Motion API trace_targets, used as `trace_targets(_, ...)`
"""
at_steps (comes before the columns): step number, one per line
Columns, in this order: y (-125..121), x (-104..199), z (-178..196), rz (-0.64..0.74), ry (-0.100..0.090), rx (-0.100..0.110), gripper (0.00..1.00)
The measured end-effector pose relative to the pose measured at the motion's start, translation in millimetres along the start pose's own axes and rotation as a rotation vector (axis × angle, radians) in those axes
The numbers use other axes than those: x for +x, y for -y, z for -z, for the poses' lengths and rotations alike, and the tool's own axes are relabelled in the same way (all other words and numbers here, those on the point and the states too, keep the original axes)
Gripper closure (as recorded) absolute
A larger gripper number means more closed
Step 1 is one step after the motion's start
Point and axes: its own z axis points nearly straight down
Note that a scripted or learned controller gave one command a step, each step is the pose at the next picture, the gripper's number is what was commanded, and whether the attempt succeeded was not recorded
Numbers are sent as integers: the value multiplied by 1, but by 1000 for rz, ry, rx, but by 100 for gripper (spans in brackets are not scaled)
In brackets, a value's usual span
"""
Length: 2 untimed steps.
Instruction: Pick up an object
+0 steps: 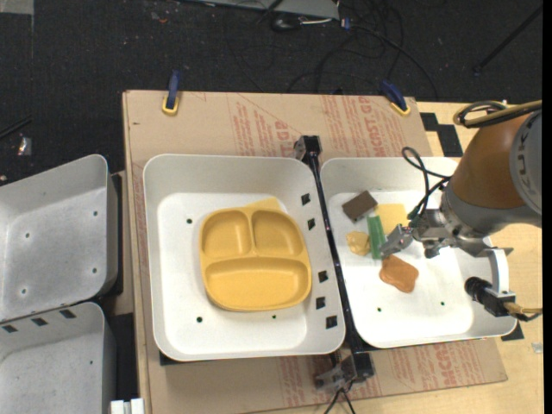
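Observation:
In the right bin lie a brown block, a green stick, a pale yellow piece, a small yellow lump and an orange-brown lump. My gripper reaches in from the right and hangs just right of the green stick, above the orange-brown lump. I see nothing held between its fingers.
The left bin holds a yellow divided tray. A black divider with clips runs between the bins. Both sit on a brown board. A grey metal lid lies off to the left.

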Motion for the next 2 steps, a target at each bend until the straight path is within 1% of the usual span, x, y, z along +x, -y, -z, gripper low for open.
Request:
trace_targets(1, -1, 0, 13, -1, 1, -3, 100)
trace_targets(2, -2, 4, 56, 5, 2, -8, 100)
